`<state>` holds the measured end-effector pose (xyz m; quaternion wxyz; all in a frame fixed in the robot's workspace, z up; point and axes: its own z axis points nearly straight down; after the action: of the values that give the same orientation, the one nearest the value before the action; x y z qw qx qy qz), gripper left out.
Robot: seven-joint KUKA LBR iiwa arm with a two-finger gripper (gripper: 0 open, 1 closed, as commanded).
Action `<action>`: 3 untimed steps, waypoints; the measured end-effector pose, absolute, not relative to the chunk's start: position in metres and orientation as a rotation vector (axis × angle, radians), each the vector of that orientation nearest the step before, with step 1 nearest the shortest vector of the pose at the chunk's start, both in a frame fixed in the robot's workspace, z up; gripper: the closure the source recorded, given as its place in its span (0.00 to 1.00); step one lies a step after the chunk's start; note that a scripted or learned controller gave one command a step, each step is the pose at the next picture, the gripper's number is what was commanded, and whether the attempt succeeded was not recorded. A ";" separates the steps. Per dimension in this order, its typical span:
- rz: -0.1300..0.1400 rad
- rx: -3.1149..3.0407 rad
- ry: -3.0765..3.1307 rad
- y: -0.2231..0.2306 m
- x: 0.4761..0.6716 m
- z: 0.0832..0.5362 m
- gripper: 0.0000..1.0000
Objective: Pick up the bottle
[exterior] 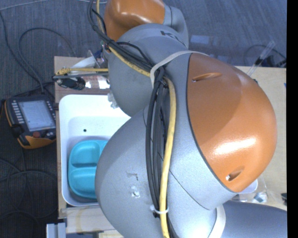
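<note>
Bottle hidden behind arm [186,139]; blue tray [84,169] in bin [74,116].

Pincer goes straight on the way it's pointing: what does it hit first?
Can't say for sure: the arm covers that line. It leans down over the white bin, so the bin floor or the blue tray in it seems the likeliest first contact. Depth is unclear.

It is a robot lab: a teach pendant [33,118] and loose cables [28,39] lie on grey carpet [37,14].
</note>
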<state>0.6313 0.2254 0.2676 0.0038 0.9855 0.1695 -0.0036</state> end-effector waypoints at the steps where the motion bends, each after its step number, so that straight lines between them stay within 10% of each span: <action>1: -0.011 3.111 0.369 0.157 0.630 0.235 1.00; 2: -0.011 3.111 0.371 0.157 0.630 0.235 0.00; 3: -0.016 3.097 0.489 0.183 0.656 0.113 0.00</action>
<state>0.6556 0.1831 0.1133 0.0029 0.9877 0.1559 -0.0051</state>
